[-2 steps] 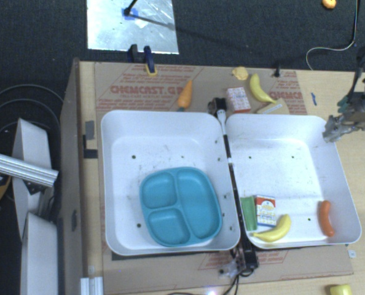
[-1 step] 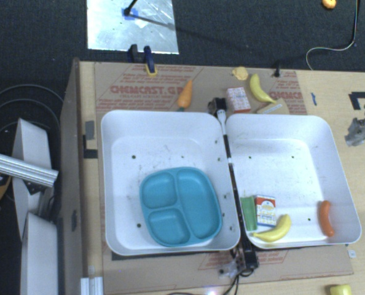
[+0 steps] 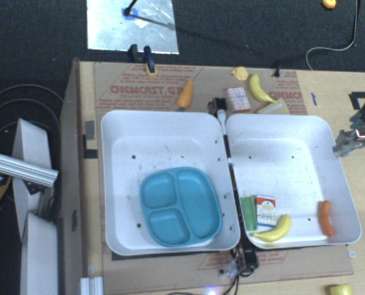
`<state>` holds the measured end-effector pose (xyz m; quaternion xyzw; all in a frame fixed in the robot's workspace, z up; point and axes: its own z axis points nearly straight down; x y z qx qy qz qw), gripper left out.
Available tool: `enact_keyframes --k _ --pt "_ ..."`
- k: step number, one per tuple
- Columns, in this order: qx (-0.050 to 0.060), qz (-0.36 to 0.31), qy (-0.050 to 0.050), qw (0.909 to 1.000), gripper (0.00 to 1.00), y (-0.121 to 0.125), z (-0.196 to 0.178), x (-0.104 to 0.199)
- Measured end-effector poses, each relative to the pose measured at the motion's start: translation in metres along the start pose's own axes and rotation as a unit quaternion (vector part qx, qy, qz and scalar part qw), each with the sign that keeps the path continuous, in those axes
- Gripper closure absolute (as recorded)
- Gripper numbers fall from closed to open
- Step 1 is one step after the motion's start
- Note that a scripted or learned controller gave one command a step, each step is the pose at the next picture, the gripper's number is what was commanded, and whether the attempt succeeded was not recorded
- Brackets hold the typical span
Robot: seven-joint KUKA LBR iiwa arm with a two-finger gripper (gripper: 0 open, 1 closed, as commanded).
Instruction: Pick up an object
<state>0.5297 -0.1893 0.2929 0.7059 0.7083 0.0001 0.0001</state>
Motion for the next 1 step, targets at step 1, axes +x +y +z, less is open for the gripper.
enact_keyframes --k 1 --pt "0.002 -0.002 0.001 1.0000 1.00 0.0066 0.0608 0.0447"
